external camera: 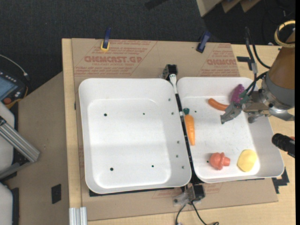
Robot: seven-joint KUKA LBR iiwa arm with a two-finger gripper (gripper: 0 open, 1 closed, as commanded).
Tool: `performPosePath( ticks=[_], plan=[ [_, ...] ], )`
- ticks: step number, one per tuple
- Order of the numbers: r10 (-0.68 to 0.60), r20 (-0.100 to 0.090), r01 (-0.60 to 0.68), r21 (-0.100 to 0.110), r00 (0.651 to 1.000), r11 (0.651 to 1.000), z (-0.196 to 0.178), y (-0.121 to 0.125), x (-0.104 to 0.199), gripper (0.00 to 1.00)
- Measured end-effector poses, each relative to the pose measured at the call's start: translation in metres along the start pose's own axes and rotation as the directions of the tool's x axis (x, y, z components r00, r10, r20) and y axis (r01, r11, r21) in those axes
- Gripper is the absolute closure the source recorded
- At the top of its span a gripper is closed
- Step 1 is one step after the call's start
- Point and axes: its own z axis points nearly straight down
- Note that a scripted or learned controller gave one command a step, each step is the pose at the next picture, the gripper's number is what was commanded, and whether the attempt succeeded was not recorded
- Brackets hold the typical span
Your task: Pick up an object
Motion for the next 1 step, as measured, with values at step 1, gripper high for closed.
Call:
performPosePath(
  ticks=[1],
  plan=[
    [-0.001,0.007,0.001,-0.022,1.0,1.0,-0.2387,0.0184,-0.0263,0.0]
  ],
)
